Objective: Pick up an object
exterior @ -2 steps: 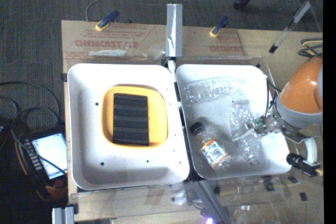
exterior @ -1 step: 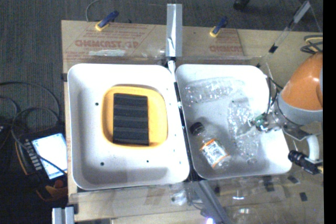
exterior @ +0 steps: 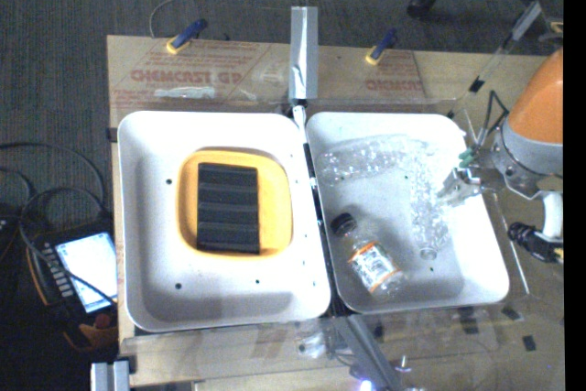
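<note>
Nearest me, a small clear bottle (exterior: 369, 259) with a black cap lies tilted in the right bin (exterior: 476, 275). Farther back, crinkled clear plastic (exterior: 417, 183) spreads across that bin. At its right rim hovers the gripper (exterior: 461, 180), its state impossible to tell. Left, a yellow sponge with a black pad (exterior: 233, 201) sits in the left bin (exterior: 146, 233).

I see two candidates. Left bin: yellow sponge (exterior: 235, 205), rounded-rectangle, lying flat near centre, dark ribbed scrub face up. Right bin: small clear plastic bottle (exterior: 367, 257), on its side, black cap pointing up-left, orange-white label around the body, sitting in the bin's lower-left area. Well apart, one per bin, neither touching a wall.
</note>
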Robot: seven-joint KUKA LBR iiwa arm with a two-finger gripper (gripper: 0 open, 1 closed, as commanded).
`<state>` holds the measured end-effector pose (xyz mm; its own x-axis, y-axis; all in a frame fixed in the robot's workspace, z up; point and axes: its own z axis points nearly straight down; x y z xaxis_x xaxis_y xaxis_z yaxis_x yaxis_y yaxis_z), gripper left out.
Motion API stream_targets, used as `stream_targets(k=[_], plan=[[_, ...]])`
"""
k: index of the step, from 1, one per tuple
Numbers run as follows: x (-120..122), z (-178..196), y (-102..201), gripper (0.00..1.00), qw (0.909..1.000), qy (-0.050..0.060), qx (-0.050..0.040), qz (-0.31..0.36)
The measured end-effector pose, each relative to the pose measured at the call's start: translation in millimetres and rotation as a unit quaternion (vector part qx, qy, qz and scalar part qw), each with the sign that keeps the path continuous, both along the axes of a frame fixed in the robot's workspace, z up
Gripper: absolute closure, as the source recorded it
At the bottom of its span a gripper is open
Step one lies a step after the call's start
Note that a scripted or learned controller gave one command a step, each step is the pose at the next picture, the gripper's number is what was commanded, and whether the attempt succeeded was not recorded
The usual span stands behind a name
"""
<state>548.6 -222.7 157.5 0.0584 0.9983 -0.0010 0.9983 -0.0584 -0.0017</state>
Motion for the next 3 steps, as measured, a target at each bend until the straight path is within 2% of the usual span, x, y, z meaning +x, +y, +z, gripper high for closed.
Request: stream_targets(k=[1,2,3], plan=[[0.0,0.0,-0.1,0.00,1.0000,0.000,-0.0002,0.000],[-4.3,-65.6,15.8,0.00,0.9968,-0.006,0.0007,0.079],[31.1,-66.5,10.1,0.00,0.9957,-0.006,0.0059,0.093]])
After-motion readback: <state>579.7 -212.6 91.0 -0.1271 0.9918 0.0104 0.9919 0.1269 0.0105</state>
